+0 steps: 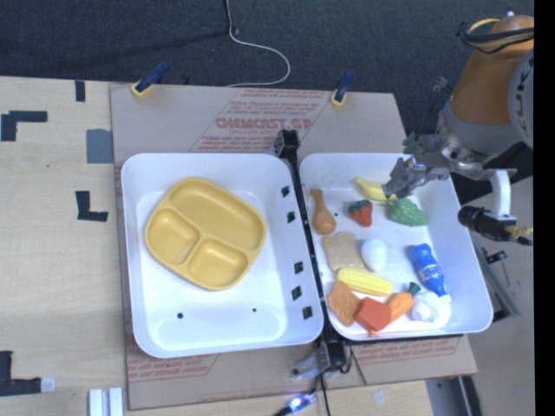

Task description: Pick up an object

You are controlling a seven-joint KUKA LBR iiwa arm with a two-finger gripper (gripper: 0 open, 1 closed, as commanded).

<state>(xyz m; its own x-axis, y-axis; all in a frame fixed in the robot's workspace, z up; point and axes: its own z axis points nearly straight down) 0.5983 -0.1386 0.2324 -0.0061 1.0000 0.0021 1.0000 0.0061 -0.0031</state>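
- The end effector (404,180) hangs over the far side of the right bin (473,258), just above the banana (371,189) and the green leafy toy (406,211); how its fingers stand cannot be told
- That bin holds toy food: a strawberry (362,212), drumstick (322,214), bread slice (342,250), egg (375,252), corn cob (364,281), carrot (399,304) and blue bottle (425,269)
- The left bin (139,232) holds a yellow divided plate (205,232)

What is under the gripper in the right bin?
Under the gripper lie a banana and a green leafy piece, both partly covered by it. Any contact with them is hidden.
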